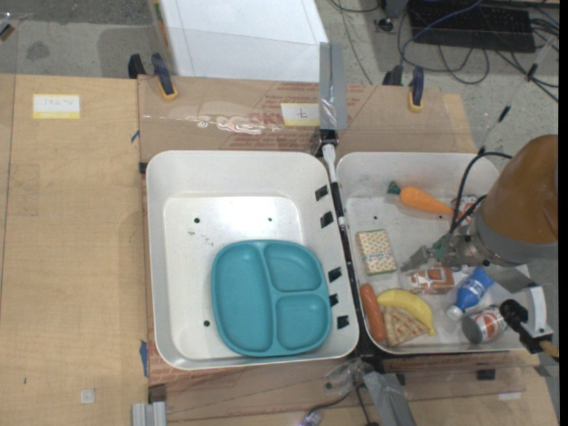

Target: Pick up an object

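Two white bins sit side by side on the desk. The left bin fills the middle of the frame and carries a teal divided plate in its lower half, lying flat with three compartments.

The right bin sits at the right of the frame and bears a scatter of small things. A carrot lies near its upper part. Below it, towards the bin's left side, is a small patterned card or packet. Along the lower edge lie a red-orange sausage, a banana just beside it, and a waffle-patterned wedge touching the banana. To their right are a small red and white carton, a blue bottle and a can lying on its side.

The arm comes in from the right edge, its orange band large in view. The hand sits low in the right bin, just above the carton and near the blue bottle; whether it is wide or narrow I cannot tell, and nothing is plainly gripped in it.
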Controlling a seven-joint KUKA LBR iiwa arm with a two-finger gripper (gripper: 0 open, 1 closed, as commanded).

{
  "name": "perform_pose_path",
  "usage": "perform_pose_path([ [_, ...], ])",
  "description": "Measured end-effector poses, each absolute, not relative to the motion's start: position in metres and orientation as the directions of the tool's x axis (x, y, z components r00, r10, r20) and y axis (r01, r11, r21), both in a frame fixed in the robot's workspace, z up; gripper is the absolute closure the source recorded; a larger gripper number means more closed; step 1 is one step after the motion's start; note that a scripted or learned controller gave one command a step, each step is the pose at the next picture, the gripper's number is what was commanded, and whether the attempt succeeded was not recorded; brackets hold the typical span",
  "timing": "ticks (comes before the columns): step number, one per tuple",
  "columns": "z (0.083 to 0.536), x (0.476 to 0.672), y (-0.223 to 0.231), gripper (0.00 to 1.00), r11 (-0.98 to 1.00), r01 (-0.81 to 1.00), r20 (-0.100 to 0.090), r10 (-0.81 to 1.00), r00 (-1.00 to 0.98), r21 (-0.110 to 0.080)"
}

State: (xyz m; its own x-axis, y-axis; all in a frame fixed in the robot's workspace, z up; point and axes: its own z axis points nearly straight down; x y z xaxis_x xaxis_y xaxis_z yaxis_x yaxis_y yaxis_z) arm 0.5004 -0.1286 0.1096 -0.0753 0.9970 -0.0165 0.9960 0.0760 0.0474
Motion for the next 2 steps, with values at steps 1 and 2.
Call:
perform_pose_path([
  [1,0.1095,0.4829,-0.1232,0.0,0.042,0.998,-0.015,0.999,-0.042,0.055],
  [2,0.1093,0.4812,-0.1167,0.0,0.037,0.998,-0.017,0.999,-0.036,0.052],
])
